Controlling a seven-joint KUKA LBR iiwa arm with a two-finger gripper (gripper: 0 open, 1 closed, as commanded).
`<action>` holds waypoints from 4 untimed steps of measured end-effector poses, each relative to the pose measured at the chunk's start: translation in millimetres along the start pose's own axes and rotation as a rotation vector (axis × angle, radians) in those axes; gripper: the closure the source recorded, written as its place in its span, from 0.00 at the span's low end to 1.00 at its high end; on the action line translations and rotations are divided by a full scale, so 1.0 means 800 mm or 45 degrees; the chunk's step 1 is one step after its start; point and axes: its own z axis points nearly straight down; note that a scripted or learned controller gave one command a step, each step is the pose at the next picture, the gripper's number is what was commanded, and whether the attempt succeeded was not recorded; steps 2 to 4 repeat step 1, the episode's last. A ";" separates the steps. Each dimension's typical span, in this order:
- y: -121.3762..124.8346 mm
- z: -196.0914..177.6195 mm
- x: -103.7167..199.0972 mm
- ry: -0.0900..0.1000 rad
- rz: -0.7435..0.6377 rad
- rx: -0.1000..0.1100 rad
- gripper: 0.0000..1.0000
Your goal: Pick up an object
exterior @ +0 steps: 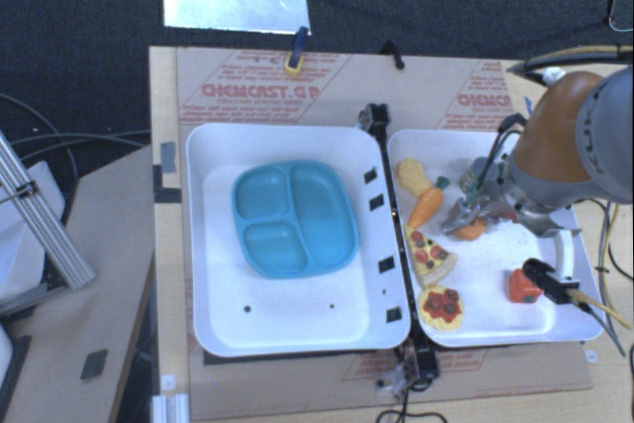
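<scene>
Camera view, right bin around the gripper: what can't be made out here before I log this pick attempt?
- Whether the gripper holds the orange item beneath it: too small, and the wrist covers it.
- That orange item's identity: mostly hidden under the gripper.
- The right bin's far right wall: covered by the arm.
- The red toy: too small to name, partly behind a black part.

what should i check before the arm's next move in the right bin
1. Pincer is over the right bin: ok.
2. Orange item sits right at the pincer tip: ok.
3. Item actually between the fingers: cannot tell.
4. Carrot lies close beside the pincer, could get bumped: not ok.
5. Pizza slice and red item lie apart from the pincer: ok.
6. Blue tray sits in the left bin, out of the path: ok.
</scene>
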 end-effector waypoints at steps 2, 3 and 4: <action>0.007 -0.137 0.155 0.005 -0.019 -0.010 1.00; 0.007 -0.137 0.155 0.005 -0.019 -0.010 1.00; 0.007 -0.137 0.155 0.005 -0.019 -0.010 1.00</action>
